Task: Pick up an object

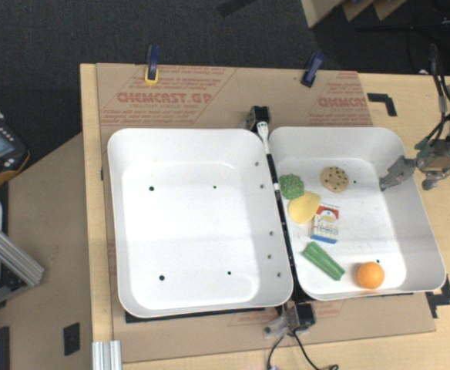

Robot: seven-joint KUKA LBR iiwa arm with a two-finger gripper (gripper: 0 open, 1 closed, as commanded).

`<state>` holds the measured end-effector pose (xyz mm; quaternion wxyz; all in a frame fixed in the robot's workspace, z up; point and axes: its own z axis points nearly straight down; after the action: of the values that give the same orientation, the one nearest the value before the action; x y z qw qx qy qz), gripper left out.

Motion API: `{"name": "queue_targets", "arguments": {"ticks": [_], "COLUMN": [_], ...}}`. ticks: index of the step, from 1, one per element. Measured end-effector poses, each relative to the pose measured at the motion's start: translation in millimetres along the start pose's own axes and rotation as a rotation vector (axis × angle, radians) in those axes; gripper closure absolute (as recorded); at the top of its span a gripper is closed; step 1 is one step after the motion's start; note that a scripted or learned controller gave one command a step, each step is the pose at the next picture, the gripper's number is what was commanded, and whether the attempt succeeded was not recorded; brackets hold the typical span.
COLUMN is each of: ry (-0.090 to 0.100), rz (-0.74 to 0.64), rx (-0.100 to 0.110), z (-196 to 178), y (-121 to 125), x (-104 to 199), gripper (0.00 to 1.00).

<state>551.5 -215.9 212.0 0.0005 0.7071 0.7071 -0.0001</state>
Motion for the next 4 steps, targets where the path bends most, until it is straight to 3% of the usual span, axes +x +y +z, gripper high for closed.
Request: {"name": "queue_targets", "arguments": {"ticks": [1,2,3,4], "ry": [-0.002,0.002,0.003,0.001], "rz": [-0.001,-0.01,-0.003,-0.001], "rx": [-0.004,-0.009,0.005,0.0], "z": [-11,-103,-97,-107], "y": [1,-30,-74,-71], "x": [0,94,130,128], "gripper": [1.0,1.0,1.0,1.0]}}
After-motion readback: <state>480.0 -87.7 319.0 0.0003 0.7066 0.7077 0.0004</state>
